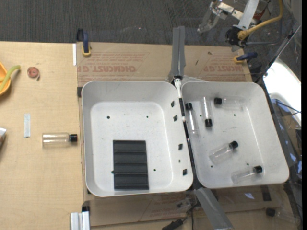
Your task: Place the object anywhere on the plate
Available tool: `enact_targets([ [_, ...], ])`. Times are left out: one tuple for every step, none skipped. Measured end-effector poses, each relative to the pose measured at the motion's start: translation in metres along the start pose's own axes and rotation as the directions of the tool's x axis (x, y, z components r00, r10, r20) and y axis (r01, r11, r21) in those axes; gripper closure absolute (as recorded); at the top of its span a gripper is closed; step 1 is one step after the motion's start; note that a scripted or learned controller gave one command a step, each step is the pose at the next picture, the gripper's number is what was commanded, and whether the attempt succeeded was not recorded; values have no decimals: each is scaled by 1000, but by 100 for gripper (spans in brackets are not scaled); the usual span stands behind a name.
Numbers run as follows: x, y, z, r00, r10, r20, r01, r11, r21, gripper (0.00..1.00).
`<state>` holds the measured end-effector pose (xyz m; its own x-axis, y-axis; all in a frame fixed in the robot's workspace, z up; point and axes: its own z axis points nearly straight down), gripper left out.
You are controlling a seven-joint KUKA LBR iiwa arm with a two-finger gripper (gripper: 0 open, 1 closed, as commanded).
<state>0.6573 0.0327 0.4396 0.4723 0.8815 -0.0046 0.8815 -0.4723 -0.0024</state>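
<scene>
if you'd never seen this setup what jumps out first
Two shallow white bins sit side by side at the centre of the bench. The left bin holds a dark ribbed plate near its front edge, while the right bin has several clear vials with black caps scattered across it, such as one near the middle. Another vial lies alone on the wooden bench left of the bins.

Arm end (249,6) at top right: pale grey-white casing, partly cut off by the frame edge. Yellow cable (261,24) loops off its side. Black fitting below the casing. Gripper (214,14) of pale metallic parts, detail too small to resolve.
</scene>
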Motion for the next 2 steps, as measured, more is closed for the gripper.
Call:
enact_targets([
  [76, -39, 0, 989, 145, 1, -145, 989, 0, 0],
  [-9, 7, 0, 961, 276, 1, -276, 961, 2, 0],
])
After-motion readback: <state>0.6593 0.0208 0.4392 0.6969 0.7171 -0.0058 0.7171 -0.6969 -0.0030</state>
